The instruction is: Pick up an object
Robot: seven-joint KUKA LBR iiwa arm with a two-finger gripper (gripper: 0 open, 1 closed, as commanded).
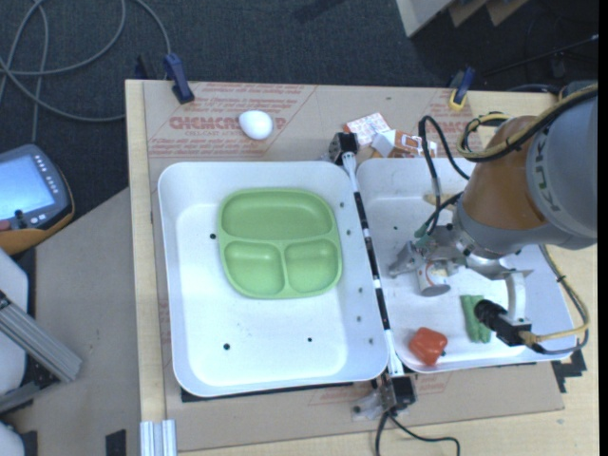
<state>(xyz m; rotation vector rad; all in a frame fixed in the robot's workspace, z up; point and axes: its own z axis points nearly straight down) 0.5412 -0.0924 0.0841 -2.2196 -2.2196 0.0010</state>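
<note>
Two shallow white bins are seen from above, side by side. The left bin (190, 340) holds a green divided plate (281, 241) near its centre. In the right bin (399, 183), the gripper (427, 266) is lowered near the middle, with the grey and orange arm (532, 183) entering from 3 o'clock. Whether the fingers are spread or pressed together cannot be told, and nothing is seen held.

Possible targets lie toward 5 o'clock of the gripper: a green object (474, 313) nearby and a red-orange object (427, 344) close to the bin's front wall. The green one is judged easier, as open floor surrounds it. The red one sits close to the wall, so less room is left there for a finger. A white egg-shaped object (255, 123) rests outside the bins, at 12 o'clock.
</note>
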